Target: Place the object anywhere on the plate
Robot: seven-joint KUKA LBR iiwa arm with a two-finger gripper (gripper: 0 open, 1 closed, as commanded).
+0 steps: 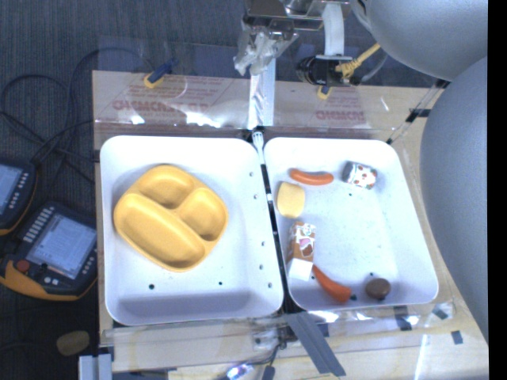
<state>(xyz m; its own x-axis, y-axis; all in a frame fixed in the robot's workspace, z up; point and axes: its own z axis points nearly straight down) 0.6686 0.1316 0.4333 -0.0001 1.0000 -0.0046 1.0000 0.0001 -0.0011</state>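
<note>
Plate (170, 216): yellow, divided into three compartments, lying in the left bin (127, 291). It carries nothing, so the placement is not yet done. All places below are given relative to this plate.
Candidate objects: all lie in the right bin (412, 244), right of the plate and across the divider. None touches the plate.
Sausage (311, 177): orange-red, up and to the right of the plate, near the far wall.
Yellow block (291, 200): just right of the plate's upper edge, nearest to the divider.
Brown-and-white packet (302, 246): right of the plate, lying along the divider.
Red chilli-shaped piece (331, 285): down and to the right.
Dark round piece (378, 289): farthest down and right.
Small patterned item (360, 175): far right, at the far wall; identity unclear.
End effector (257, 54): above the far edge of the surface, beyond both bins, up and right of the plate. Finger state cannot be told; nothing is visibly held.
Judgement: the arm is parked clear of both bins, probably to leave the camera an open look at the objects before a pick.
</note>
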